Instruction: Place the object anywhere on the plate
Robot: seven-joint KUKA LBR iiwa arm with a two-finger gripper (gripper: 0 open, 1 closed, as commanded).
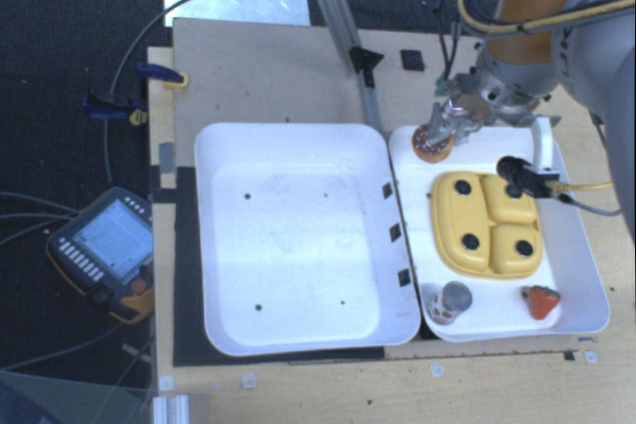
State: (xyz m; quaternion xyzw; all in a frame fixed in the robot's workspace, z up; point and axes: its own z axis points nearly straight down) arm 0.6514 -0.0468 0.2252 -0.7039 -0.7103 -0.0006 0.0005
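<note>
Two bins (298, 139) sit side by side; yours to watch is the right one, where the arm (556, 5) reaches in over the far corner; the yellow plate (487, 225) lies mid-bin, with a can (449, 301) and a red toy (542, 301) along the near wall; the gripper (444, 126) hangs over a small brown object (431, 147) just beyond the plate; whether the pincer is apart or clamped you cannot tell; judge this the pick or early carry; next calls for a short move toward you over the plate, then release.

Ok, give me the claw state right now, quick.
Claw: over the far corner of the right bin, right above a small brown round object; open or shut cannot be told.
</note>
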